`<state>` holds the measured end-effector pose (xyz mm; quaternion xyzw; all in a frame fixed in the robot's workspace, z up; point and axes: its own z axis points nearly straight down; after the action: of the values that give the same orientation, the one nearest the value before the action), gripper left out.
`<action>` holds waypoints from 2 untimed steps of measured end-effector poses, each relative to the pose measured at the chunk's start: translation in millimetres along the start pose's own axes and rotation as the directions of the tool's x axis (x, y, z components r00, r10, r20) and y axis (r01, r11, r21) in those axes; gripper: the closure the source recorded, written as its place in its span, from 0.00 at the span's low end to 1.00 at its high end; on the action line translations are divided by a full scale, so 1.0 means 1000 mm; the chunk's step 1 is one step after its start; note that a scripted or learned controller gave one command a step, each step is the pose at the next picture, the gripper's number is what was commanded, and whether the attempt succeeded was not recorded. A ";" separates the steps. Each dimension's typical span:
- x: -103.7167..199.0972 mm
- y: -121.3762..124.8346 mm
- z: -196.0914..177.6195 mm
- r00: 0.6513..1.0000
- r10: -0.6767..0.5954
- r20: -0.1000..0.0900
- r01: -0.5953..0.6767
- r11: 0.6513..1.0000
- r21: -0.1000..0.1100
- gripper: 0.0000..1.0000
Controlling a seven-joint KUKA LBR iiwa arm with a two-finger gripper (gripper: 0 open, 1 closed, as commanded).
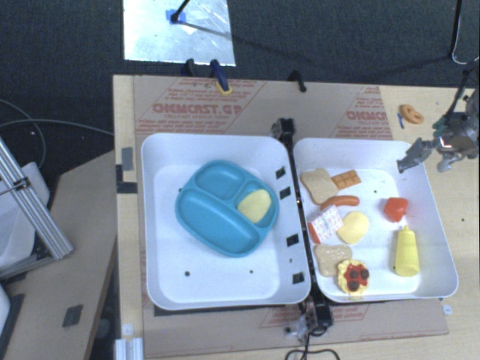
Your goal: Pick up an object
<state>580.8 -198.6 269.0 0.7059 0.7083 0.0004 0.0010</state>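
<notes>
I count two shallow white plastic bins. The left bin holds one blue divided plastic plate with one pale yellow oval piece in its 3 o'clock compartment. The right bin holds nine toy foods, among them one red tomato-like piece and one yellow squeeze bottle at 5 o'clock, both with free floor around them. My grey two-finger gripper hangs over that bin's 2 o'clock rim, fingers spread and empty. One orange ring lies outside on the bench.
</notes>
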 end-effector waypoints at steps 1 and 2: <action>-0.006 0.028 0.190 1.000 -0.002 -0.001 0.002 1.000 0.002 0.00; -0.007 0.030 0.173 1.000 -0.002 0.001 0.002 1.000 -0.005 1.00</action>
<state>610.8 -205.2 96.2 0.7051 0.7091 0.0016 0.0031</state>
